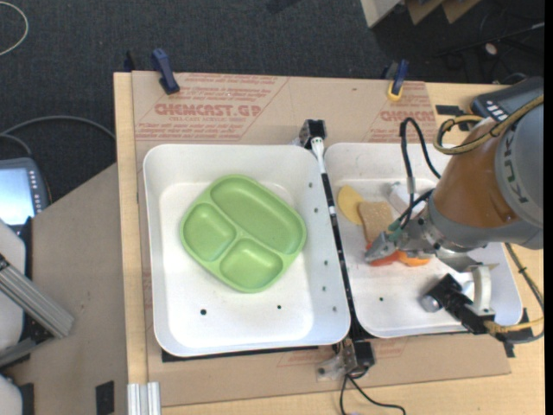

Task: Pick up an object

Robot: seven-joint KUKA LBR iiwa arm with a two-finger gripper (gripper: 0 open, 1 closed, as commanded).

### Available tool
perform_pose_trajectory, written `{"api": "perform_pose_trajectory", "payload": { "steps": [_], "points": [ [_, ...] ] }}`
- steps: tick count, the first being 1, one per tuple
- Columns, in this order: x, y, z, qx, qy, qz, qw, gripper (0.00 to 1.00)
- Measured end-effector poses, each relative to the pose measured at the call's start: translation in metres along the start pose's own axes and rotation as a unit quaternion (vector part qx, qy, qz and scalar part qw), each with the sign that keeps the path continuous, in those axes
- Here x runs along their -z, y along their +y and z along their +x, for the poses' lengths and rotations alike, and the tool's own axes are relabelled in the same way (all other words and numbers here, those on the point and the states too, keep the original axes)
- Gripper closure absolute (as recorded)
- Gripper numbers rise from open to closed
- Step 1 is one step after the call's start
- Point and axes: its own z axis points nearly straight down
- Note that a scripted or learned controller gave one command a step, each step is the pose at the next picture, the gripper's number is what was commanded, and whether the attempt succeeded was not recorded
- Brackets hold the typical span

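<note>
The tan block (376, 219), which looks like a slice of bread or a sponge, lies in the upper left part of the right bin (380, 318), and I take it as the reference for all places.

Touching the upper left corner of the tan block there is a yellow round piece (348, 203), flat and partly under the block. Just to the upper right of the block lies a small pale grey thing (397, 199); it is too unclear to name.

The gripper (384, 247) is just below the tan block, very near its lower edge, low over the floor of the bin. If the claw is spread or pressed together, I cannot tell, because the wrist covers it from above. An orange object (406, 260) lies directly at the gripper, below and slightly right of the tan block. It is partly hidden by the gripper, and I cannot tell whether it is pinched or only lying on the floor of the bin.

The arm (471, 188), with its wide orange band, is to the right of the tan block and covers the right part of this bin.

Left of the tan block runs a thin black rail (328, 206) between the two bins. Well to the left of the block, past this rail, a green divided plate (244, 232) with three compartments lies flat in the middle of the left bin (155, 232).
</note>
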Motion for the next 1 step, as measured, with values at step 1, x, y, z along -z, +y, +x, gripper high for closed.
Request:
{"api": "perform_pose_trajectory", "payload": {
  "steps": [1],
  "points": [
    [0.0954, -0.0299, 0.0592, 0.005, 0.008, 0.011, 0.9999, 0.0]
  ]
}}
